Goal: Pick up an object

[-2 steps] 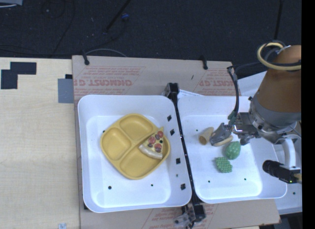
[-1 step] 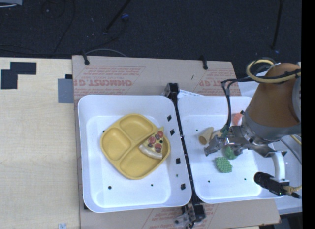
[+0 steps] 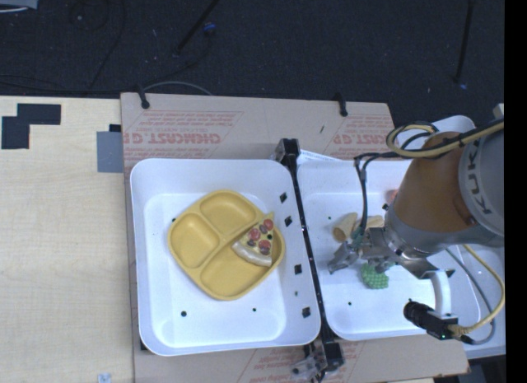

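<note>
Pincer point(image 3: 344, 259) hung low in the right bin point(image 3: 346, 324), pointing left; how far it was open, or whether it held anything, could not be told. Green toy point(image 3: 375, 277) lay just right of and below its tip, tan piece point(image 3: 344, 226) just above it, both within close reach.

Two white bins, left point(image 3: 156, 208) and right point(image 3: 346, 179), sit side by side on cardboard point(image 3: 247, 126) at the worktop's point(image 3: 58, 249) right edge.
</note>
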Tool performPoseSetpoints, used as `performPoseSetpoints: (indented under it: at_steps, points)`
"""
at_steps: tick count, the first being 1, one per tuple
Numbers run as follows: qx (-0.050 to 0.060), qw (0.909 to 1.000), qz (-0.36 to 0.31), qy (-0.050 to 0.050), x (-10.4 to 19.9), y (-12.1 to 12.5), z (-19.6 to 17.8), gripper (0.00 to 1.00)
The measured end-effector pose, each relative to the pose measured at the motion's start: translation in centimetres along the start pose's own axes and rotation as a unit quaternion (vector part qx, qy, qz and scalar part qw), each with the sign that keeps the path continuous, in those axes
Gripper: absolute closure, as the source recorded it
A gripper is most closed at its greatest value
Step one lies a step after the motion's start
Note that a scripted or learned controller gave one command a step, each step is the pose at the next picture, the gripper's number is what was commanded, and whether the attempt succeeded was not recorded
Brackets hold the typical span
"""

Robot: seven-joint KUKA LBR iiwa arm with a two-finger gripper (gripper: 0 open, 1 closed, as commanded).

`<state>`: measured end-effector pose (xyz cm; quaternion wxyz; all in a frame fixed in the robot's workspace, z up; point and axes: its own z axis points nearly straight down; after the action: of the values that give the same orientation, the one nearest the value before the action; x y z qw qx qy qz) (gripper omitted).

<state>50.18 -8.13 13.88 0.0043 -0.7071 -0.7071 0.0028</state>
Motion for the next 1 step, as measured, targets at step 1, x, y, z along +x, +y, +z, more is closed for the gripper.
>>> performPoseSetpoints:
  at_steps: [1]
  points:
    - [-0.010, 0.9999, 0.002, -0.004, -0.33, 0.35, 4.56, 0.00]
